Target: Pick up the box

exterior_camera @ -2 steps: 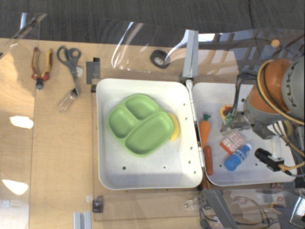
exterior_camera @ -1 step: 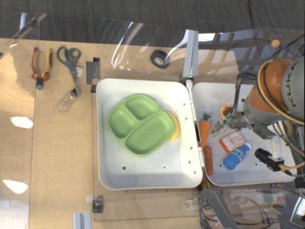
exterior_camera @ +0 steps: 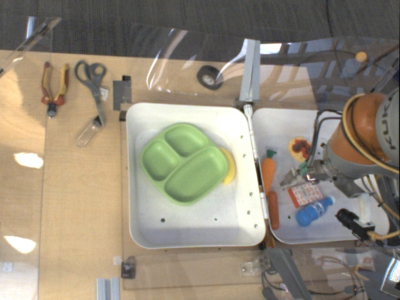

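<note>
Camera view has the box [exterior_camera: 305, 195] lying flat in the right bin [exterior_camera: 281, 125] at frame right, between carrot [exterior_camera: 268, 171] and blue bottle [exterior_camera: 314, 210], gripper [exterior_camera: 299, 175] low just above-left of it, jaws' spread unclear, nothing lifted, pick not yet done.

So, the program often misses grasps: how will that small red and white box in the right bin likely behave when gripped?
The box lies flat, so it probably won't roll or tip. It looks small and likely light. Crowded by the blue bottle and gripper, it may slide if nudged.
</note>
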